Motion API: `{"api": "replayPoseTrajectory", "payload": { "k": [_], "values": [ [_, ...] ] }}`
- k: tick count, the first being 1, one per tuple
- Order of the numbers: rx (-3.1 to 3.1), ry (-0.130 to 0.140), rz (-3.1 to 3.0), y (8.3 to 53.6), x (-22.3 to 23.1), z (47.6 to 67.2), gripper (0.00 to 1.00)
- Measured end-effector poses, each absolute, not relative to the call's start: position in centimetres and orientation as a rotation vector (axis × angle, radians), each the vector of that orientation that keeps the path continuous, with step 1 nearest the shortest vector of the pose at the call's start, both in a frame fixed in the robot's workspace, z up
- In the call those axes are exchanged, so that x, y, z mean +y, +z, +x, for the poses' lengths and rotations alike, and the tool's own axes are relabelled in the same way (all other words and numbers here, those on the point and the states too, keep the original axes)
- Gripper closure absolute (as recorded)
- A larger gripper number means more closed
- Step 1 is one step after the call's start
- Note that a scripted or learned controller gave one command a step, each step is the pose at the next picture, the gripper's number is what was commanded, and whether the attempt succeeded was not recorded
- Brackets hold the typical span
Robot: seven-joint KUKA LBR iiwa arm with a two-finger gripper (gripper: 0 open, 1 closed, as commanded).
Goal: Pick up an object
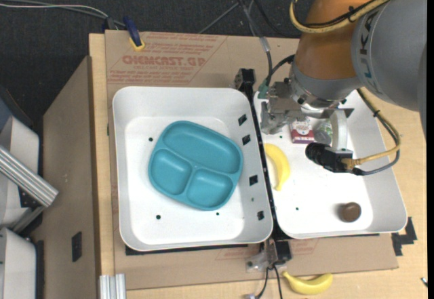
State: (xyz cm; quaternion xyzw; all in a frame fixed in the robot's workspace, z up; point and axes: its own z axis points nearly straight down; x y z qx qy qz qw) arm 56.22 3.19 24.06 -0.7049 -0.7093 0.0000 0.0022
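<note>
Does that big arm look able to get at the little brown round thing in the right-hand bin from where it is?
Probably yes. The brown round thing lies alone on the open floor of the right bin, near its front corner, with nothing over it. The arm hangs above the same bin, and the banana sits well aside.

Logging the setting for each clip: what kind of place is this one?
Probably a robotics lab's picking bench: two white bins on a cardboard-covered table, loose cables over dark carpet, toy items like a banana and blue divided plate.

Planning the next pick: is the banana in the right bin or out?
In: the banana lies inside the right bin, near its left wall.
</note>
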Motion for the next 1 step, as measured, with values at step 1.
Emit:
{"api": "replayPoseTrajectory", "payload": {
  "k": [1],
  "values": [
    [-2.224,0.004,-2.211,22.11,8.43,54.53,1.0]
  ]
}}
